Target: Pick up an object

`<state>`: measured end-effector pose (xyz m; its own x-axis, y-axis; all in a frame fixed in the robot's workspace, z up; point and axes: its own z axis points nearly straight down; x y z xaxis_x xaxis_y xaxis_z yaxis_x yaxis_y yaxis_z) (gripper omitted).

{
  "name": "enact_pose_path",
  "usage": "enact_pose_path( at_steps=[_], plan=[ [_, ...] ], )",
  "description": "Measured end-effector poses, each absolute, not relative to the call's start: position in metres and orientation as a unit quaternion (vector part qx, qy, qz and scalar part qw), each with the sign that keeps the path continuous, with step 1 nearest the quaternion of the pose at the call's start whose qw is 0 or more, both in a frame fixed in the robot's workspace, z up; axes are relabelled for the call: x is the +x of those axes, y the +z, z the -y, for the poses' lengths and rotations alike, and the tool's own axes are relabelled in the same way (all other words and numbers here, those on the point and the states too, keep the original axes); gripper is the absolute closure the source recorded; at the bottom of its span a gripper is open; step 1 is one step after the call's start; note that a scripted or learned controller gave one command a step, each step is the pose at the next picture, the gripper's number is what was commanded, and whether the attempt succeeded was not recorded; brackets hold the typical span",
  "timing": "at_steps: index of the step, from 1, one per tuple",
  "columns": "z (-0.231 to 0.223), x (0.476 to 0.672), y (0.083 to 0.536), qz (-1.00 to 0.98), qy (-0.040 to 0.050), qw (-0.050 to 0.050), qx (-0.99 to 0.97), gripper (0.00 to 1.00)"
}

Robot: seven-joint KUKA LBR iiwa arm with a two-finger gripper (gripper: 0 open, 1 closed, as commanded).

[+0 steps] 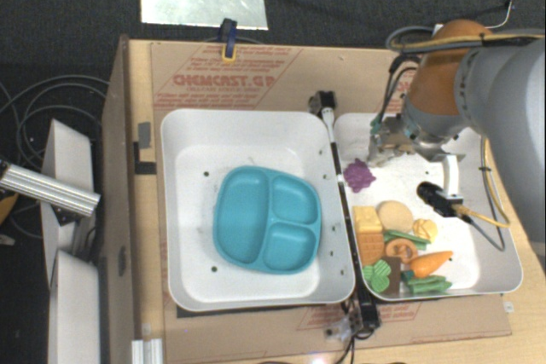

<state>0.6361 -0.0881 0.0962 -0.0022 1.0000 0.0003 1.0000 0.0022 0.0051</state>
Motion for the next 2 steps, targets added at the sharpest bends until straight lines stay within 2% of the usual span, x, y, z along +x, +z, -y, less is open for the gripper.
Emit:
enact_pose_path(
  at_steps=[1,2],
  plan=[
    [0.088,0.636,0.096,-0.708,0.0016,0.001,0.706,0.0],
    [0.155,0.671,0.154,-0.706,0.0021,0.006,0.708,0.0]
  ],
)
